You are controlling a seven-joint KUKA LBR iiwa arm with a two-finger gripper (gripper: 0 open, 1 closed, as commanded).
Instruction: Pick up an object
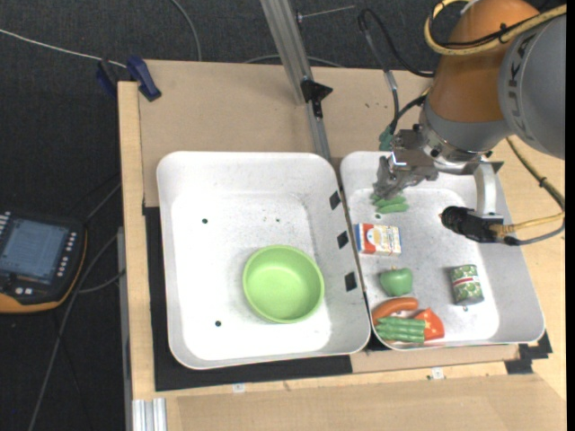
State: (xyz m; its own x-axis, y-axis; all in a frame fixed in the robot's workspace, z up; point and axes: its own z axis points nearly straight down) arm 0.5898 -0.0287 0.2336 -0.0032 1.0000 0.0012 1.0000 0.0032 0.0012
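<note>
Green and flat, a small plastic piece (392, 205) is lying right under the two-finger gripper (390, 189), toward six o'clock, touching its tips, though I cannot tell how those are set.

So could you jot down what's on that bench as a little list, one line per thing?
left bin: holds a green bowl
right bin: holds the small items
tool: low over a small green item at the right bin's far end
carton: near the divider
green apple: below the carton
can: right side
bean pods: near edge
</note>
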